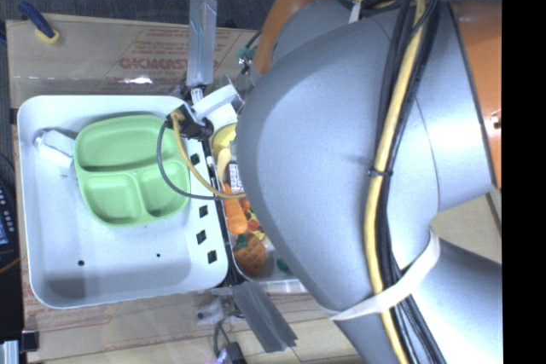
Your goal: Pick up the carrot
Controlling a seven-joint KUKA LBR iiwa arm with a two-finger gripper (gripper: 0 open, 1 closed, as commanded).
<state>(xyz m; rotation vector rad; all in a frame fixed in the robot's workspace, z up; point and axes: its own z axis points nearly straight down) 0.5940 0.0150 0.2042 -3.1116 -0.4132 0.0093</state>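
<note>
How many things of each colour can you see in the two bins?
Green: 1, the plate in the left bin.
Yellow: 1, a thing in the right bin, partly hidden by the arm.
Orange: 1, a thing below it; I cannot tell if it is the carrot.
Brown: 1, a thing lower still.
Total: 4 visible; the arm covers most of the right bin.

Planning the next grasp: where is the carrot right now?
The carrot lies in the right bin, in the narrow strip visible just right of the divider, below a yellow item, with the grey arm covering most of that bin.
</note>
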